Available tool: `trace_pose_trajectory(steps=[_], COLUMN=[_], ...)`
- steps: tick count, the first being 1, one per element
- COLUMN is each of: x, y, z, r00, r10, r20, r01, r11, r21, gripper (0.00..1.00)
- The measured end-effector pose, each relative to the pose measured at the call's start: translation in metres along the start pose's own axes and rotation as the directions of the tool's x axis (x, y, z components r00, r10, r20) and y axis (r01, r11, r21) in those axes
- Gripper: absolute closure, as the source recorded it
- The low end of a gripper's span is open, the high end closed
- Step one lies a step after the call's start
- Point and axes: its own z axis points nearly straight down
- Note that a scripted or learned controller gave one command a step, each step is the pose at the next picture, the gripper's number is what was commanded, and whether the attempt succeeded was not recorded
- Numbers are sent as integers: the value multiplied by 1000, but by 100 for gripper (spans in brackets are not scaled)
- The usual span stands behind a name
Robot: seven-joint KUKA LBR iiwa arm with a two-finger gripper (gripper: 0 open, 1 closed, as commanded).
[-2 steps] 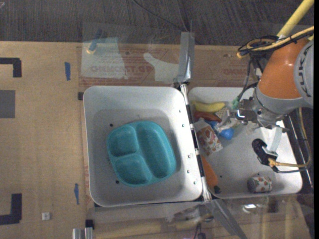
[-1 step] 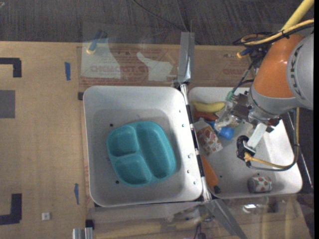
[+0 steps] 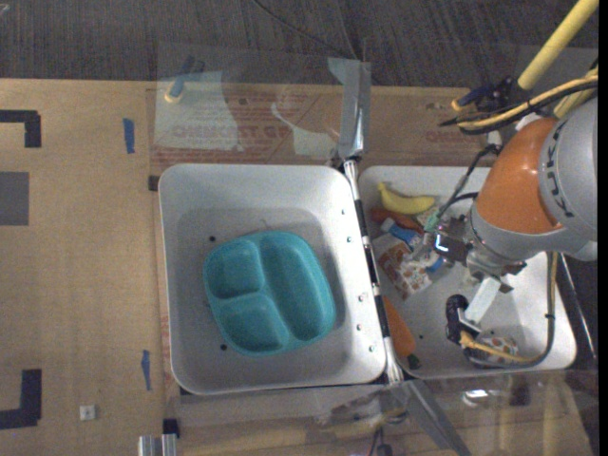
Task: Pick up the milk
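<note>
One arm (image 3: 537, 193) reaches into the right-hand bin (image 3: 560, 345), its gripper (image 3: 454, 243) hanging low beside a jumble of toy groceries. The milk (image 3: 407, 266), a small printed carton, lies just left of the claw and slightly below it in the camera view, its long axis seemingly slanted down toward the claw. A banana (image 3: 407, 199) sits up-left of the claw. Whether the claw is open cannot be told.
</note>
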Motion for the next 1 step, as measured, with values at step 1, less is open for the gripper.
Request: trace_pose_trajectory(steps=[1], x=[-3], y=[0], z=[9], r00=[977], r10=[-214], r20=[-3], r01=[214], r11=[976], r21=[-33], gripper=[0])
